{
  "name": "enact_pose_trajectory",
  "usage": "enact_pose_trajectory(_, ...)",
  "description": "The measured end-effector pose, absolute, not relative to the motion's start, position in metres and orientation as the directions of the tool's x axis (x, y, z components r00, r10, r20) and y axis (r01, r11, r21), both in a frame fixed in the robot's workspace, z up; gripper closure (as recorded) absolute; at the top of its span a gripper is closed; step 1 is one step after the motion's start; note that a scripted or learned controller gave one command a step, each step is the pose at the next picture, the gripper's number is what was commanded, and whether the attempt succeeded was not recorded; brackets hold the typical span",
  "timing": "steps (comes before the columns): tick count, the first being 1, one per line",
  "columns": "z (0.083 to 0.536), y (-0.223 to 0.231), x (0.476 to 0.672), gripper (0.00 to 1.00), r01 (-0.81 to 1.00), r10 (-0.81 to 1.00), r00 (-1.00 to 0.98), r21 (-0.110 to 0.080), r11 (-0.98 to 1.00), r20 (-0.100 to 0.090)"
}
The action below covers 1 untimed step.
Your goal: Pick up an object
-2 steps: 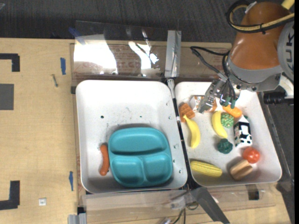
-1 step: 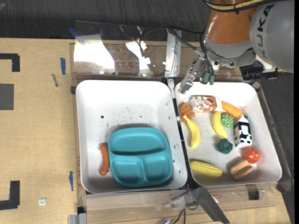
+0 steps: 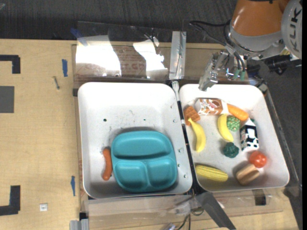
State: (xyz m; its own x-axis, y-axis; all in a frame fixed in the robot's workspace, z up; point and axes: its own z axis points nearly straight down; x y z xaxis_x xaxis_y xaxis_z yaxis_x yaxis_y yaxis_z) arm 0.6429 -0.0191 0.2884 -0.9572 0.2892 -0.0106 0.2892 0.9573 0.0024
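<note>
Starting at the left of the frame, the brown surface (image 3: pixel 33 143) lies bare, then the left bin (image 3: pixel 96 104) carries a teal divided tray (image 3: pixel 144 161) in its lower half with a small orange sausage (image 3: pixel 107 163) lying just beside the tray's left edge. Crossing the ridge where the two bins meet, the right bin (image 3: pixel 280 164) is the busy one: a banana (image 3: pixel 197 134) near the left wall, a yellow corn cob (image 3: pixel 211 173) low down, a printed carton (image 3: pixel 210 106) up top with a carrot (image 3: pixel 237 112) beside it, a dark green piece (image 3: pixel 230 150) in the middle, a black-and-white cow-print item (image 3: pixel 249 137), a red tomato (image 3: pixel 258 159) and a brown bun (image 3: pixel 247 174) toward the lower right. Now the tool (image 3: pixel 205 84) hangs at the upper edge of the right bin, above the carton, with nothing between its fingers; how wide they stand I cannot tell from here. For a good pick I'd say choose something with air round it: the corn cob or the banana look fair, each lying apart from its neighbours. The carrot-and-carton cluster looks tight, and a descent there could nudge two things at once. The bin's far rim sits right under the tool, so it should likely move inward before dropping.
</note>
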Motion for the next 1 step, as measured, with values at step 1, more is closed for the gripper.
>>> enact_pose_trajectory(1, 0.3, -0.0178, 0.6447, 1.0, 0.287, 0.287, -0.958, 0.004, 0.958, -0.02)
